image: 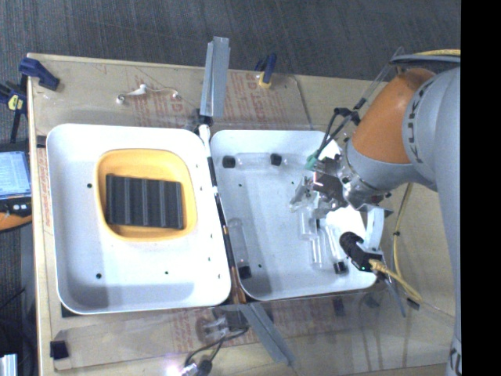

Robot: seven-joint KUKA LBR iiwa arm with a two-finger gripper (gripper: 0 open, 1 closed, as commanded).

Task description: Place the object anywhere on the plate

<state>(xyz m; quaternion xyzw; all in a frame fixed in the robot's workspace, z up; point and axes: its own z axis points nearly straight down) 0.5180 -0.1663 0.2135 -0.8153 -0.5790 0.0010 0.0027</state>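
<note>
Object [145, 202]: one, dark grey, ribbed, roughly rectangular. Lay flat at the middle of the plate [145, 160], well inside the rim, with yellow showing on all four sides.

Plate: one, yellow-orange, rounded square. Sat in the left bin [78, 280], toward that bin's upper half, left of centre frame.

Bins: two, white and shallow, side by side on the bench [102, 84], inner walls nearly touching at centre frame. Right bin [266, 233] at centre right, with four small black pieces near its edges: two along the upper wall, one at the lower left corner, one at the lower right.

Arm [423, 139]: one, grey with an orange band, reached in from the right edge of the frame over the right bin's right side.

Gripper [315, 237]: one, clear-bodied, hung over the right part of the right bin, well apart from plate and object. Could not tell whether parted or closed; blurred against the white floor. Saw nothing held in it.

Blue clamps: two, one [37, 73] at the bench's upper left corner, one [266, 65] on the upper edge right of centre.

Metal bar [214, 77]: one, upright at upper centre, above the gap between the bins.

Screen [14, 175]: one, at the far left edge.
</note>
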